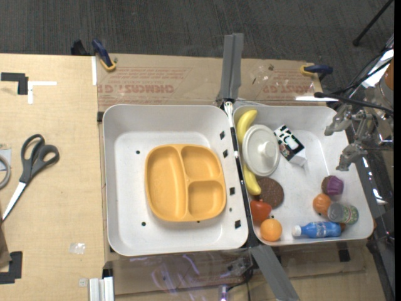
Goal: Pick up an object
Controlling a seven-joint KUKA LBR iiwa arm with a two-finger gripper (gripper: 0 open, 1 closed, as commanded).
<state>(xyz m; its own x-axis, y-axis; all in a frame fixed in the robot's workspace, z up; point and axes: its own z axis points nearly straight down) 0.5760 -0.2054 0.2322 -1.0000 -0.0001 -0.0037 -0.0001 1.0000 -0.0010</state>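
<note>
I see gripper [346,144] at right bin [313,111] right edge, grip state indeterminate. Purple object [333,185] near that edge. Open floor mid-bin.

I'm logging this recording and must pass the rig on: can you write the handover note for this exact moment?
Gripper: at the right bin's right edge, above the rim, holding nothing visible; whether it is open or shut cannot be told.
Right bin: banana, white lid, black-and-white box, purple object, bottle, orange.
Left bin: yellow divided plate.
Done: nothing picked yet.
Left: choose an object, grasp, lift.
</note>
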